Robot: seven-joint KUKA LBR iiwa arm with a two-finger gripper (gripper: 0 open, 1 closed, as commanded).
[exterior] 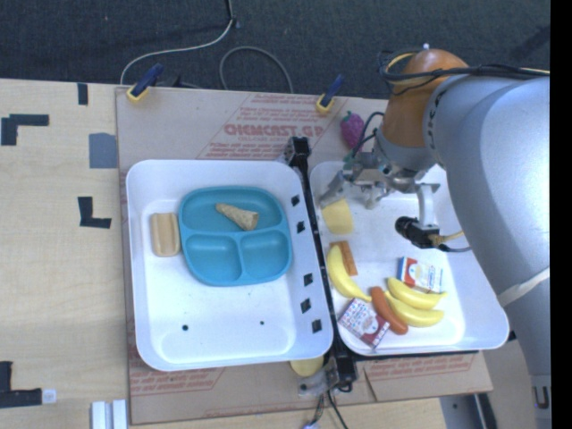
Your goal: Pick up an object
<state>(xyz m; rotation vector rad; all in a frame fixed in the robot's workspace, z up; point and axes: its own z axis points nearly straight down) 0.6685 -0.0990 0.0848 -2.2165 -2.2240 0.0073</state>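
Observation:
My gripper (351, 192) hangs over the back left corner of the right bin (474, 324), open with nothing between its fingers. Just below it lies a yellow cheese block (337, 216), apart from the fingertips. Further toward the front lie a banana (341, 275) with a small orange piece (348, 258) against it, a second banana (415, 295), a red sausage (390, 311), a red and white box (363, 323) and a small white carton (420, 274). A purple grape bunch (352, 130) sits behind the bin on the cardboard.
The left bin (223, 338) holds a blue divided plate (237, 239) with a tan wedge (238, 214) on it, and a tan bread slice (164, 234) beside the plate. The black divider (309, 239) runs between the bins. The arm's grey body (500, 150) covers the right bin's back right.

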